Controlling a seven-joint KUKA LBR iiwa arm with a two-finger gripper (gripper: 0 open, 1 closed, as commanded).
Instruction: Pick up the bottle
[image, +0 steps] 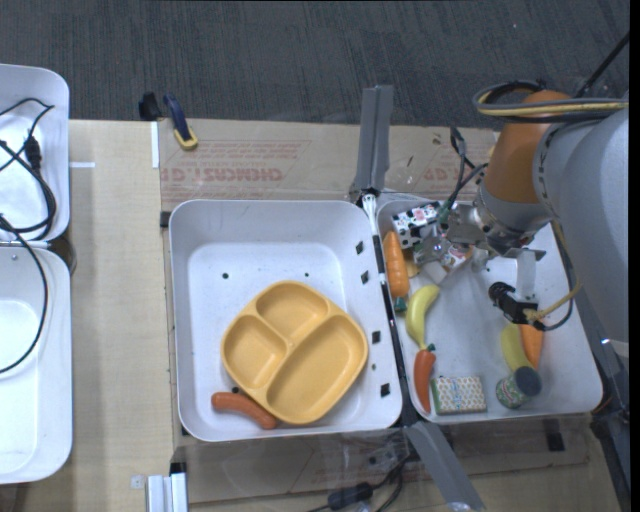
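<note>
My gripper (447, 245) hovers at right bin's (470, 335) back; jaw opening: cannot tell. Bottle (518, 386) at front corner looks light, rigid, slippery; grasp mid-body.

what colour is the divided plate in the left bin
Yellow-orange, plain with no pattern. The divided plate shows best in the camera view from above.

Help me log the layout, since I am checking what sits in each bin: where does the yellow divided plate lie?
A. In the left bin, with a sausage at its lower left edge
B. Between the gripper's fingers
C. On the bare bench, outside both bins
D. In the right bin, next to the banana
A: the yellow divided plate lies flat in the left bin, and the sausage rests against its lower left edge.
</note>
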